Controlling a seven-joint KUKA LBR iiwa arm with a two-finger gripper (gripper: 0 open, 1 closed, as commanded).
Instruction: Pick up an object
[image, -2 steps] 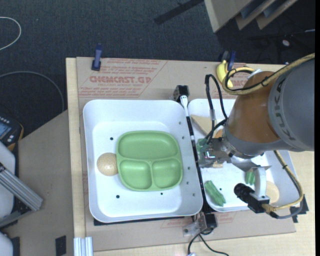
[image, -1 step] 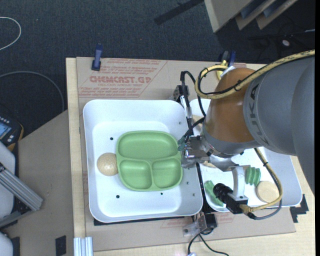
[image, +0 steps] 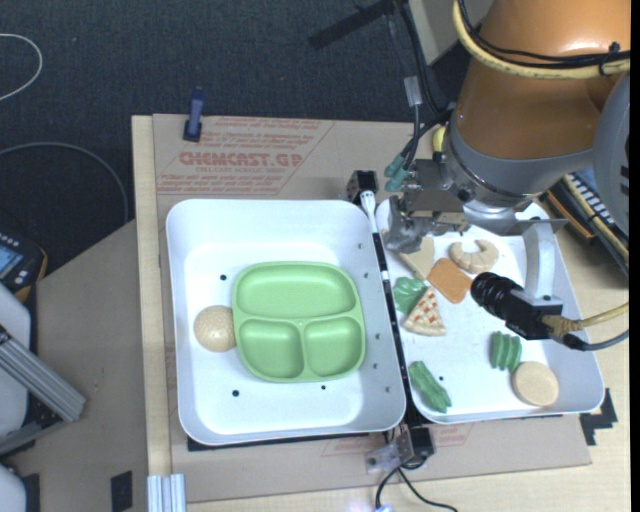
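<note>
While near pincer (image: 404, 236), flat orange block (image: 450, 281)

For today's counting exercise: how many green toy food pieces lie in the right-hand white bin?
3: one green toy food piece beside the pizza slice, one near the front edge, one above the round tan cookie. The arm may hide more.

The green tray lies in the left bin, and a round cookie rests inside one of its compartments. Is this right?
Not quite. The green tray does lie in the left bin, but the cookie rests on the bin floor beside the tray's left edge, not inside a compartment. The camera view shows this.
</note>
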